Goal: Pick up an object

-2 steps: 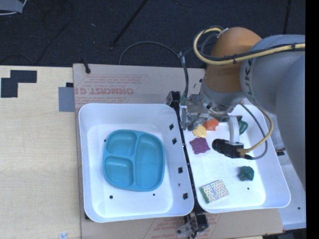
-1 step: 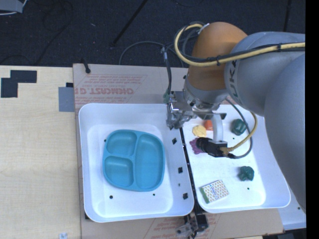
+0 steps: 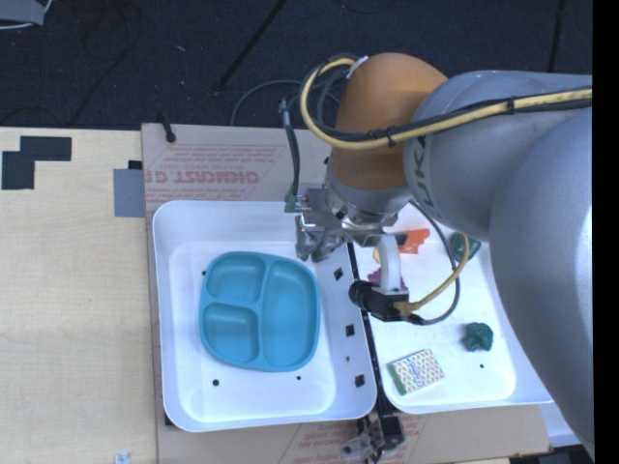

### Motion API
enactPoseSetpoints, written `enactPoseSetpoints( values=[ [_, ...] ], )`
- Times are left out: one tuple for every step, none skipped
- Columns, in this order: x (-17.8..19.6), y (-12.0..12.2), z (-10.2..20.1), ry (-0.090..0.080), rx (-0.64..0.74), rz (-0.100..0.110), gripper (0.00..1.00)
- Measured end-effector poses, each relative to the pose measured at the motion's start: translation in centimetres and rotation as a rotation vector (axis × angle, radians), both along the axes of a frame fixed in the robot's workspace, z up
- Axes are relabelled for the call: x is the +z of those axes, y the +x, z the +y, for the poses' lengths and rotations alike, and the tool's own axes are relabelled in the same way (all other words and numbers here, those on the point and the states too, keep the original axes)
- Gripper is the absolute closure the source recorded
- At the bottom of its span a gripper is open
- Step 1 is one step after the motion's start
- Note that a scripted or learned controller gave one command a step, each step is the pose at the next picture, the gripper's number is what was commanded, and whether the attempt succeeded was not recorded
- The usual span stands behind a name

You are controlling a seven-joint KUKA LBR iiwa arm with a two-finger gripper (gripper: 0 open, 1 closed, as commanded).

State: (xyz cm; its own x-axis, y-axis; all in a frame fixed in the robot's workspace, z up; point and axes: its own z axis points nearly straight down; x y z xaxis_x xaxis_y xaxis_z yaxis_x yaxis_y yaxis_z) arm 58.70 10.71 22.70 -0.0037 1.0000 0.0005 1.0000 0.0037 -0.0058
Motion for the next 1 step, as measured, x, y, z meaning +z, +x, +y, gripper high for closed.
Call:
enactPoseSetpoints(
  values=[
    [-0.01,0.04,-0.09,-0.001,-0.002,-0.001,0.00]
  ],
)
